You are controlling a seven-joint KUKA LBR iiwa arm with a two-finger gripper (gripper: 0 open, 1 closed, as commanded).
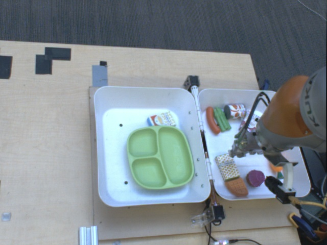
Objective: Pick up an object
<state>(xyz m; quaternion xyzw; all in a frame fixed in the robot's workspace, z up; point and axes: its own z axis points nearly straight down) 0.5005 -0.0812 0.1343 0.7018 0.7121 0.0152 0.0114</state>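
Worktop (46, 152): pale wood, carrying two shallow white bins side by side, with dark carpet beyond its far edge.

Left bin (110, 188): holds a green divided plate (161, 157) with three compartments, lying flat toward the bin's middle. Just beyond the plate's far edge lies a small white packet (163, 119) with printed colours, close to the plate, contact not determinable.

Right bin (225, 194): holds several small items. Near the far left corner, a red sausage-shaped piece (212, 120) lies beside a green piece (221, 117), the two side by side and apparently touching. Just to their right is a small can (235, 111) on its side, with a red and white label. Toward the near side lies a tan block (227, 167) with a patterned top, and against its near end an orange-brown rounded item (237, 188). A purple ball (255, 177) sits just to the right of those two, near but apart from the block.

Arm (294, 114): grey with an orange band, entering from the right and reaching over the right bin.

Hand (239, 149): low over the right bin, just above the far end of the tan block and between the block and the green piece. Whether its fingers are apart or together, I cannot tell; nothing is seen held between them.
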